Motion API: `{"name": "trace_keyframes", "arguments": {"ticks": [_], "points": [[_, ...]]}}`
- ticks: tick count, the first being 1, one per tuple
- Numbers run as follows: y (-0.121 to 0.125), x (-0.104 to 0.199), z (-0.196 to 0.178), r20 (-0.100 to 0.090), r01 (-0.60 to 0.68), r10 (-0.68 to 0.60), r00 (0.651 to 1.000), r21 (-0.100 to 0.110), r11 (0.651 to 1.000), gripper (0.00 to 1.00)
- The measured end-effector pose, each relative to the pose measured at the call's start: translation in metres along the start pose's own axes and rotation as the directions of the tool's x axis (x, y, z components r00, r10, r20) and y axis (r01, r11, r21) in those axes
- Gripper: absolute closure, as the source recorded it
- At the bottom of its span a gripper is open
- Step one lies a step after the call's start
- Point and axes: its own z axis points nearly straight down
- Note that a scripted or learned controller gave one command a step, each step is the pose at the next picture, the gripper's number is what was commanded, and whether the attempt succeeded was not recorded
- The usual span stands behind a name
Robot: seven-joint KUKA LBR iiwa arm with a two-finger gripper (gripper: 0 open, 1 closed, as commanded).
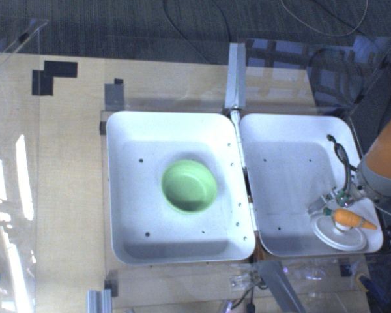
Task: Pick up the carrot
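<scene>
Camera view: gripper (337, 202) low in the right bin's near right corner, just above the carrot (353, 220).
Whether it is wide or narrow cannot be told. The carrot lies on a white disc (339, 235) in the right bin (280, 175); a green bowl (189, 185) sits in the left bin (137, 142).

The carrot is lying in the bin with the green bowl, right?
No. The camera view shows the carrot in the right bin, on a white plate. The green bowl sits alone in the left bin.
</scene>
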Motion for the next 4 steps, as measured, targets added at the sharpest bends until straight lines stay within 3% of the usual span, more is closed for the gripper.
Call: {"name": "trace_keyframes", "arguments": {"ticks": [1,2,3,4], "points": [[0.004,-0.001,-0.013,0.006,0.001,-0.001,1.0,-0.009,1.0,1.0],[0.004,-0.001,-0.013,0.005,0.001,-0.001,1.0,-0.009,1.0,0.0],[-0.006,0.009,-0.002,0.005,0.393,-0.393,0.919,-0.012,0.919,0.0],[-0.002,0.009,-0.014,0.01,0.396,-0.396,0.918,-0.017,0.918,1.0]]}}
